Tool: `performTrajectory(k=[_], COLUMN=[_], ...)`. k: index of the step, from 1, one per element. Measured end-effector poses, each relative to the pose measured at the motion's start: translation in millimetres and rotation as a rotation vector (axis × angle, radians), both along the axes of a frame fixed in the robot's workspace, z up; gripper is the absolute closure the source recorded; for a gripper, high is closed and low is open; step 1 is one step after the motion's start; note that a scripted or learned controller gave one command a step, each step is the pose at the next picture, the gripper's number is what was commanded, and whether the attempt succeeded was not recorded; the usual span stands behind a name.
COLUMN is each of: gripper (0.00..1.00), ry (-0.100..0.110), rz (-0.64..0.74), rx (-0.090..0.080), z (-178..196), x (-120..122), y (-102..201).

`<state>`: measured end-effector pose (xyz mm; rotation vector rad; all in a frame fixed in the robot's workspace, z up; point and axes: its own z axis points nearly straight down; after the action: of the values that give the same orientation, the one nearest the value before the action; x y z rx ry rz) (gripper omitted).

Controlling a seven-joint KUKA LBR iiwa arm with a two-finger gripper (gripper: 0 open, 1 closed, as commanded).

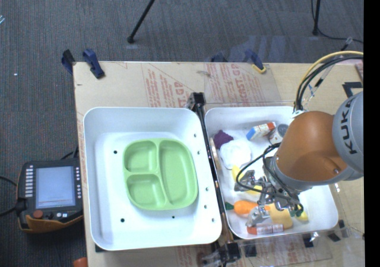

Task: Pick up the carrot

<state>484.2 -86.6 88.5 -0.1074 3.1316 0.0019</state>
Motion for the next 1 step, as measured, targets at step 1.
performTrajectory(k=[1], gripper=[1.00], ry=[0.002], rz=[0.006], rx=[0.001], z=[9.3], x=[0.2], y=[2.2])
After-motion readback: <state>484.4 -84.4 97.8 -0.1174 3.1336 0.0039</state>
